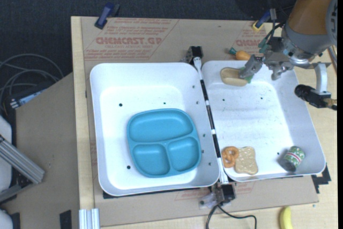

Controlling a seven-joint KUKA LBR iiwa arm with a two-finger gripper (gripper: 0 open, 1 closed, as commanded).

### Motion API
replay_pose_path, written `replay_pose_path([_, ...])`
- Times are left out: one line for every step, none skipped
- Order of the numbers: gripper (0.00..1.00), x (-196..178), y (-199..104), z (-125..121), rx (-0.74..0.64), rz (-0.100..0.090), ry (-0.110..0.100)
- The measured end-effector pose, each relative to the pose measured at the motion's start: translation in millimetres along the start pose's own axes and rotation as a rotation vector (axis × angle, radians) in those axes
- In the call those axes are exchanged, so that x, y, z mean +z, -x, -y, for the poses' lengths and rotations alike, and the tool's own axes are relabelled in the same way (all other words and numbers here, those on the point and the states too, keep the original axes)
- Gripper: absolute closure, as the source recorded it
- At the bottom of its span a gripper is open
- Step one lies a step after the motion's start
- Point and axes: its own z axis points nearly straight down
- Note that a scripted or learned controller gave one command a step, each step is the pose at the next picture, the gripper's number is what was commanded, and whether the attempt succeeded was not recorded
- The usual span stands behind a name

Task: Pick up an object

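Bench: brown board (134, 35) on dark carpet, bearing two shallow white bins side by side.
Left bin (107, 83): holds a blue divided plate (163, 142).
Right bin (300, 131): a tan flat piece (231, 76) at the far left corner; a pretzel (230, 155) touching a cracker-like slab (247, 161) at the near edge; a small green-patterned can (292, 157) in the near right corner.
Gripper (262, 66): over the bin's far edge, one finger (250, 69) touching the tan piece; grasp cannot be told.

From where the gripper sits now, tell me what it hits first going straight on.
Probably the tan bread-like piece at the right bin's far edge; the gripper seems right at it, though depth is unclear.
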Motion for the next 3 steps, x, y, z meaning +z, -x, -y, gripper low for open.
replay_pose_path([0.00,122.1,61.1,-27.1,0.003,0.002,0.004])
replay_pose_path([0.00,121.4,5.3,86.0,0.000,-0.001,0.004])
replay_pose_path([0.00,121.5,44.9,-33.3,0.000,0.002,0.005])
